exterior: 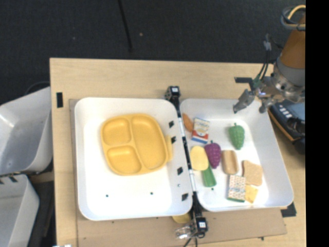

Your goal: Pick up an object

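Note:
My gripper (pixel 252 106) hovers over the far right corner of the right bin (pixel 277 158), open, with nothing between its fingers. Several toy foods lie below and to its left in that bin: a green pepper (pixel 236 136), a small white carton (pixel 201 129), an orange carrot (pixel 187 122), a purple piece (pixel 213 153), a yellow oval piece (pixel 199 158), a green cucumber (pixel 208 177), a bun (pixel 230 162), a slice of toast (pixel 252 172), a patterned box (pixel 237 188) and a yellow cheese wedge (pixel 251 193). The pepper is the nearest to the gripper.
The left bin (pixel 87 189) holds a yellow divided plate (pixel 136 143). A row of black clips (pixel 181 138) runs along the seam between the bins. A small yellow thing (pixel 181 219) peeks out past the front rim. Bare wooden bench (pixel 103 76) lies behind the bins.

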Available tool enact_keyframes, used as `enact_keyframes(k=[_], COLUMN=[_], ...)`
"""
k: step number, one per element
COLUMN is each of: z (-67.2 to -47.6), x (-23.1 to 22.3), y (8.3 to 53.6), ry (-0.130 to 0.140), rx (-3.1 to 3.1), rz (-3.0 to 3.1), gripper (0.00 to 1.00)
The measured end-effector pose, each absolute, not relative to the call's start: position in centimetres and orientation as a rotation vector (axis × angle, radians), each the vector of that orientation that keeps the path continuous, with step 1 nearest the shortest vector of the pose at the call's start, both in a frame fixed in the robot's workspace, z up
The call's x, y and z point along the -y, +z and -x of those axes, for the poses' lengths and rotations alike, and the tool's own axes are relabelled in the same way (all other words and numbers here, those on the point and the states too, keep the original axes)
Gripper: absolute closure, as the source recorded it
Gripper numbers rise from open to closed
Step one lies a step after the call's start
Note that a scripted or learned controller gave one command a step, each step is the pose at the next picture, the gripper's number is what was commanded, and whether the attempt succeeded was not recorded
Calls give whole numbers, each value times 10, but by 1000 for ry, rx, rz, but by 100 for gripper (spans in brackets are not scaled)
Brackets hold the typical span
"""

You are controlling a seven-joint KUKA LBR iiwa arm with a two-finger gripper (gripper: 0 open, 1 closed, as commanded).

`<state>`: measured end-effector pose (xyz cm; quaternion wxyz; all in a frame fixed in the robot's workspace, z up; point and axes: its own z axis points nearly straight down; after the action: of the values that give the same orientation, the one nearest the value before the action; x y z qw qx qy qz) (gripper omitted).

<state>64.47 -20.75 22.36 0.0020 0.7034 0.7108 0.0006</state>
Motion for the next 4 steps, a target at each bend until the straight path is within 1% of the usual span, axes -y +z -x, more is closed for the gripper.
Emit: enact_keyframes(k=[1,2,3,4], z=[-587,-592,-519,-522], x=[204,147,99,101], y=[100,101,101,101], ry=[-9,-1,-2,2], rx=[-2226,-2225,-2222,-2215], rz=[-2229,-2217,-2225,-2226], gripper=[0,0,0,0])
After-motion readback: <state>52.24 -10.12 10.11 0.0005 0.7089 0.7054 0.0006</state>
